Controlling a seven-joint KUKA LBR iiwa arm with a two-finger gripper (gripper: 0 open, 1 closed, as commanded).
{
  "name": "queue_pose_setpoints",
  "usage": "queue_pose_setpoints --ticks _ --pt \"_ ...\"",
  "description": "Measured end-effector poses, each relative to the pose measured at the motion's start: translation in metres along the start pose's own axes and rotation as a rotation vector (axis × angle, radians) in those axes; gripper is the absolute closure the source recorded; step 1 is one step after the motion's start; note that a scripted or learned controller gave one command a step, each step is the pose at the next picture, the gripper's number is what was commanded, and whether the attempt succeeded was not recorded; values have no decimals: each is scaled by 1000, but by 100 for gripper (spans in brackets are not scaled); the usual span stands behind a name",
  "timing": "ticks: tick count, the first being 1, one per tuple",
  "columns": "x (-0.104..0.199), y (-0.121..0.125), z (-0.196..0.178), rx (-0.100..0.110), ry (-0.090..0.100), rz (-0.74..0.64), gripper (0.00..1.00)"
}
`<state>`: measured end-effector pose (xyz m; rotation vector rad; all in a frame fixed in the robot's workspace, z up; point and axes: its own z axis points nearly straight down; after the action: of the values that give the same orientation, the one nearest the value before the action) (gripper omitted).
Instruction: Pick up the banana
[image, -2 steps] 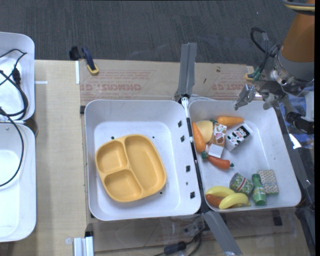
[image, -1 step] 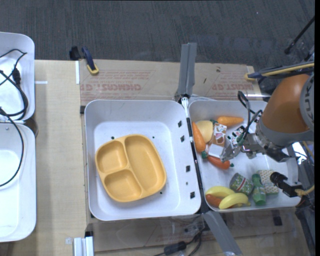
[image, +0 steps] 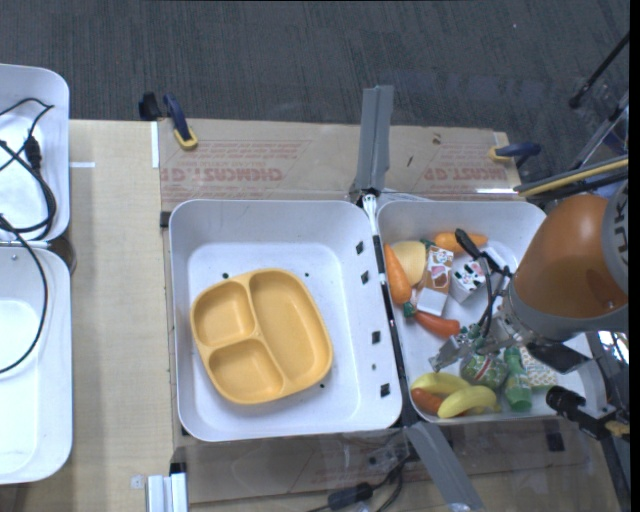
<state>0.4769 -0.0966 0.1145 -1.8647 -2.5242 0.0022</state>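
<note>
Both bins are white: the left bin (image: 200, 300) holds a mustard-yellow divided plate (image: 262, 335), the right bin (image: 420, 212) a jumble of toy food. There the banana (image: 466, 401) is bright yellow, two carrots (image: 397, 275) are orange, and a small carton (image: 467, 277) is white with black cow patches. The arm (image: 570, 270) shows an orange band above grey. The bench (image: 110, 300) is pale wood.

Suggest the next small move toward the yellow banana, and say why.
Probably shift the pincer slightly toward the near rim of the right white bin and lower it: the curved yellow banana lies there beside a red piece, just nearer the camera than the pincer.
</note>
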Motion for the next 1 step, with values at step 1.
queue_pose_setpoints --ticks 1 --pt "0 0 0 0 0 0 0"
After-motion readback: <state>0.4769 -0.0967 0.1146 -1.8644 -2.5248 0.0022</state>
